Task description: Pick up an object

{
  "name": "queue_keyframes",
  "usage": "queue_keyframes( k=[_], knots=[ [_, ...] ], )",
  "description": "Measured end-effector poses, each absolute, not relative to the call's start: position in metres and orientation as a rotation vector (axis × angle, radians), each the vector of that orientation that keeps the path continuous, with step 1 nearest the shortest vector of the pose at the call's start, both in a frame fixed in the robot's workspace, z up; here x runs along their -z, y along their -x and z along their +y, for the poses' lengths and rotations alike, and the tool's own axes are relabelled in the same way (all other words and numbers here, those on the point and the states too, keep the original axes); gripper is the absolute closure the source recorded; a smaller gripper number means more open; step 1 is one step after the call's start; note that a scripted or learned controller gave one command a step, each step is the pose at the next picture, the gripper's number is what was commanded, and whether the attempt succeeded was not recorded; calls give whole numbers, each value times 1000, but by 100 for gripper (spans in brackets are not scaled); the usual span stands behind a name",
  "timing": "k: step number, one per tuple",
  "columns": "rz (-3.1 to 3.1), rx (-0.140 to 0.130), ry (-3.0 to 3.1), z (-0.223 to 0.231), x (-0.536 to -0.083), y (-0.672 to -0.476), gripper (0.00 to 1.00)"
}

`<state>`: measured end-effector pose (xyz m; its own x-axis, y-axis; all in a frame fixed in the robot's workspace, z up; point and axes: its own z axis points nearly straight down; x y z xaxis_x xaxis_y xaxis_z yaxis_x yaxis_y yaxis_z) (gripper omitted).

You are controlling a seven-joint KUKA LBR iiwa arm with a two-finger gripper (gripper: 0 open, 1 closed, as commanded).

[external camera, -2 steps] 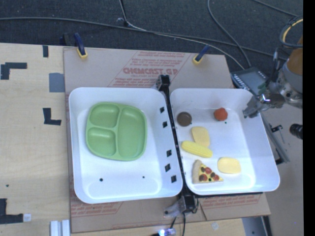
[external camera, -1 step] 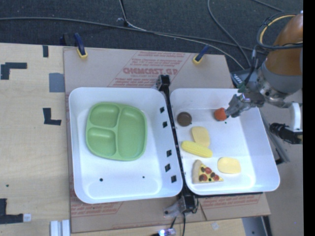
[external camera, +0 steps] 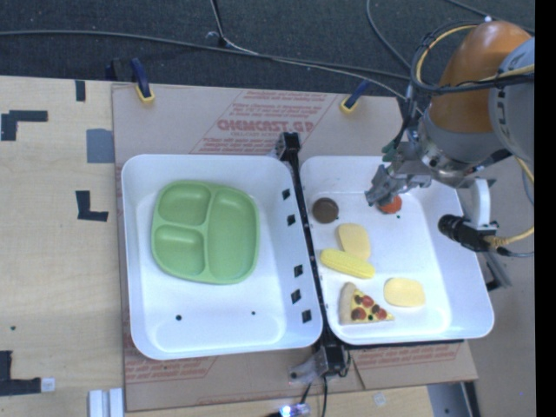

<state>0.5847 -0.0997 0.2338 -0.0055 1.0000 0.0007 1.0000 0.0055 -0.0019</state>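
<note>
Right bin: brown disc (external camera: pixel 325 210) near divider; pale yellow piece (external camera: pixel 354 239) just below-right; corn (external camera: pixel 347 263) diagonal, touching it; pizza slice (external camera: pixel 362 305) flat, front; yellow lump (external camera: pixel 404 292) beside; red item (external camera: pixel 392 204) at back.

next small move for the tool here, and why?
Probably a short straight lift to test the grasp. The tool sits low in the right bin, directly over a small red-orange piece that peeks out beneath it; whether it is actually gripped can't be seen.
</note>
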Motion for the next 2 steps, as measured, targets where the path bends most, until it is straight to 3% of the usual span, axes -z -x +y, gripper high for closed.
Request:
queue_keyframes(
  k=[2],
  knots=[
    [-2226,-2,2215,-8,-218,-606,100]
  ],
)
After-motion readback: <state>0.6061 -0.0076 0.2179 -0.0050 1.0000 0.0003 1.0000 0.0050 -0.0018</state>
